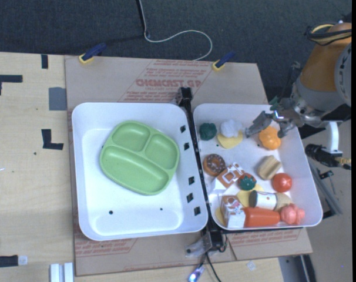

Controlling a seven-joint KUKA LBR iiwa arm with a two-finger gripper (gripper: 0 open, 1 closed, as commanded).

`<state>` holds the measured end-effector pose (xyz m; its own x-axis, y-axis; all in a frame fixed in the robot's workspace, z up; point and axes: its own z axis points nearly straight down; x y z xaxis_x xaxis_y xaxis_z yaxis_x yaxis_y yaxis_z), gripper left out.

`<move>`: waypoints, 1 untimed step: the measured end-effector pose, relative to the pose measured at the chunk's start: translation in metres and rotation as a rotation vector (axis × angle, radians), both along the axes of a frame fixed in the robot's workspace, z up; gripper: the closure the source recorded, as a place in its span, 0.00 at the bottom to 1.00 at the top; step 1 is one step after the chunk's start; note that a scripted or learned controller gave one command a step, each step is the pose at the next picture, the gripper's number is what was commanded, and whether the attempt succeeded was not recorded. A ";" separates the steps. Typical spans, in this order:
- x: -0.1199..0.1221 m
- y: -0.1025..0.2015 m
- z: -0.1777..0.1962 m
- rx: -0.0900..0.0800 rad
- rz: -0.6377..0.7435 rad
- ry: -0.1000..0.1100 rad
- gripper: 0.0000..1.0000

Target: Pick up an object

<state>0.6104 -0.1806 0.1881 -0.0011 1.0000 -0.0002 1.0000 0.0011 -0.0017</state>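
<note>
My gripper (270, 128) hangs over the back right corner of the right bin (304, 163), its fingers spread open. A small orange fruit (270, 140) lies on the bin floor right under the fingertips, one finger (258, 124) to its left and the other to its right. I cannot tell whether the fingers touch it. The arm (326, 63), grey with an orange band, comes in from the right edge.
The right bin also holds a dark green ball (208, 130), a white and yellow piece (229, 134), a donut (214, 164), a bread roll (268, 167), a red tomato (281, 182) and several more toys along the front. A green divided plate (140, 156) lies in the left bin (87, 204).
</note>
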 end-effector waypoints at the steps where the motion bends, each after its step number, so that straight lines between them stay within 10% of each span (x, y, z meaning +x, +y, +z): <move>1: 0.036 0.086 0.089 0.000 0.006 -0.007 0.00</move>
<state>0.6463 -0.0941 0.2772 -0.0070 1.0000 -0.0004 1.0000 0.0070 0.0056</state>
